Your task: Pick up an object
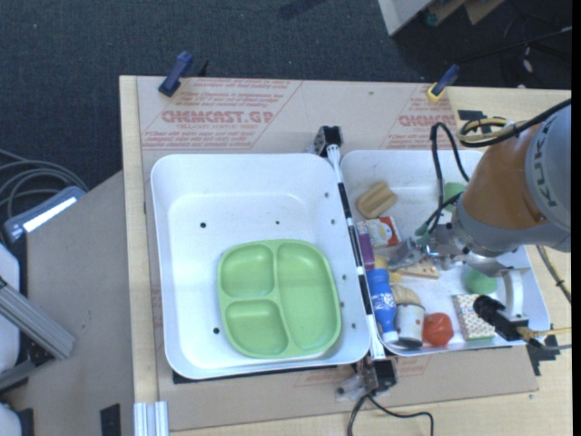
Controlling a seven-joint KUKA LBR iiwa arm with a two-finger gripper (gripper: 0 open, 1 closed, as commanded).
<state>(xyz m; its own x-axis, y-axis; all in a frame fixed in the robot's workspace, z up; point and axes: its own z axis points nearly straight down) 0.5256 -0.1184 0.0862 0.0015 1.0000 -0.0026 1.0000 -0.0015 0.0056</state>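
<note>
The right bin (427, 163) holds a jumble of small objects. Among them are a tan bread-like piece (377, 198), a blue tube (379, 298), a red round item (438, 328), a checkered pad (472, 316) and a green item (478, 282). The arm's grey and orange wrist (504, 198) leans in from the right. My gripper (428, 246) is down in the middle of this bin, just above some tan sticks (416, 272) and beside a red-and-white packet (386, 232). The wrist hides what lies under it.
The left bin (182, 189) carries a light green divided plate (277, 298). A purple strip (365, 243) lies along the wall between the bins. Black cables (440, 143) loop over the right bin's back. Blue and yellow clamps (174, 74) sit at the board's far edge.
</note>
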